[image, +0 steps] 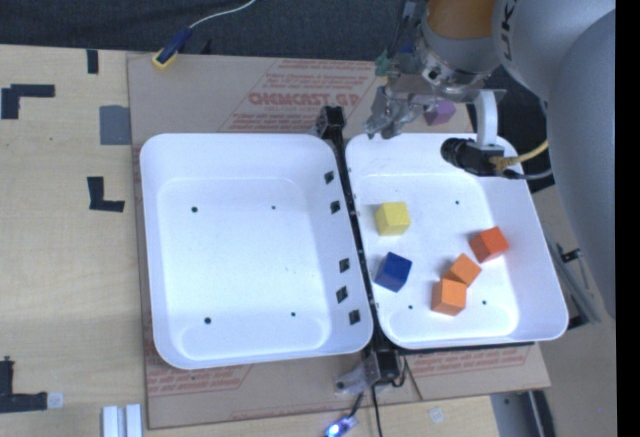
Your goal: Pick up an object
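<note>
Gripper is raised over the far rim of the right bin, near the divider between the bins; can't tell from this angle whether it's spread or closed, and nothing visibly sits in it. There's a small purple thing just beside the wrist hardware, can't tell if it's a block or part of the rig, not calling it grasped. Candidates all lie loose on the right bin floor: yellow block nearest the gripper, blue block just in front of it toward the camera, three orange blocks clustered toward the near right corner. Left bin is bare white with a few black dots. My read on progress: pick not done, no block lifted or gripped, so descent, close and lift are all left; yellow looks like the easiest target, standing apart from the others. Writing: red print on the cardboard sheet under the bins, upside down from this camera, too small and skewed to read with confidence. Partial dark letters on the grey arm link, cropped, not legible. Worktop has black tape marks, no text.
</note>
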`<state>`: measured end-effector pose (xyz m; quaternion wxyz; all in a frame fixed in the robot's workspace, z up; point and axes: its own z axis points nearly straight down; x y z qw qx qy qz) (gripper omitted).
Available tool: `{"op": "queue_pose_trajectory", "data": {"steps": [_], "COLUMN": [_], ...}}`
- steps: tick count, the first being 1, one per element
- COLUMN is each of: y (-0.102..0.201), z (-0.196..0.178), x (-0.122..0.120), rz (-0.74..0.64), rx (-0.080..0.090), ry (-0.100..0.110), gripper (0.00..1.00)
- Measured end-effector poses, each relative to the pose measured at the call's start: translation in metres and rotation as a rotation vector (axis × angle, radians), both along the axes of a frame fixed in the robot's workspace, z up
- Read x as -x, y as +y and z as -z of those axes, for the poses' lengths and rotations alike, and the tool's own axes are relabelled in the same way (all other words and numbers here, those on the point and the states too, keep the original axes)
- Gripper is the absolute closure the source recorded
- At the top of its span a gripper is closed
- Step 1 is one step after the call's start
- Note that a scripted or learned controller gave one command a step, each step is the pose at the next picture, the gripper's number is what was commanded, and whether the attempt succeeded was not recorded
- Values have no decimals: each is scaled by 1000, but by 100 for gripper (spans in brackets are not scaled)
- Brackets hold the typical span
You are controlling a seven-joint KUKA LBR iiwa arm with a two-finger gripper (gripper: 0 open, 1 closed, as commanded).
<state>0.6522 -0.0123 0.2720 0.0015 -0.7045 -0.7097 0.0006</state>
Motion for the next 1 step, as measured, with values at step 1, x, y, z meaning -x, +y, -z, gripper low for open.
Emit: {"op": "queue_pose_trajectory", "data": {"steps": [1], "y": [57], "z": [-95], "x": [-17], "rz": [-1], "rx": [-1], "ry": [-13], "gripper": [100]}}
